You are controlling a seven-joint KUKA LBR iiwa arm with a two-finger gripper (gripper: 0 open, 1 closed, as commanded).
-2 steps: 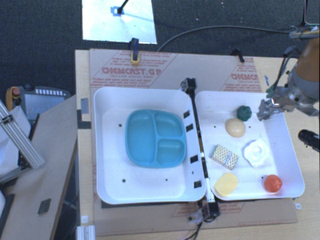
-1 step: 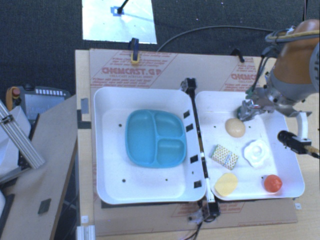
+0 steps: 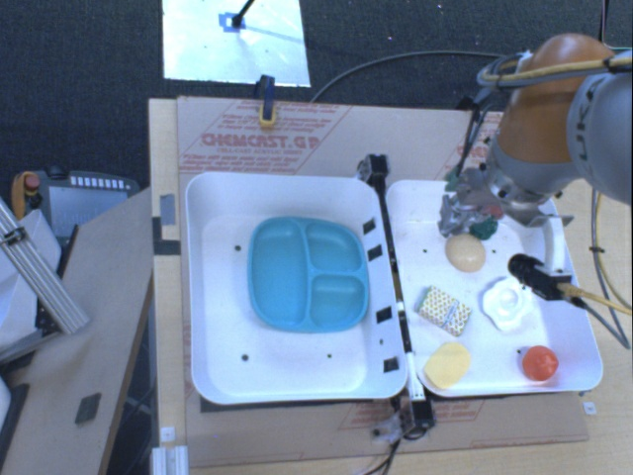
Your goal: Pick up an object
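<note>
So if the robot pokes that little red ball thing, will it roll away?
Probably, a bit. The red ball looks round and smooth, so a nudge could set it rolling, and it might slip from a pinch. It lies near the corner of the right bin, whose raised rim would likely stop it.

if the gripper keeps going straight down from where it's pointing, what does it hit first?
Most likely the dark green object directly under the gripper, at the back of the right bin. The beige egg-shaped object sits just in front. Depth is hard to judge from this slanted view.
</note>
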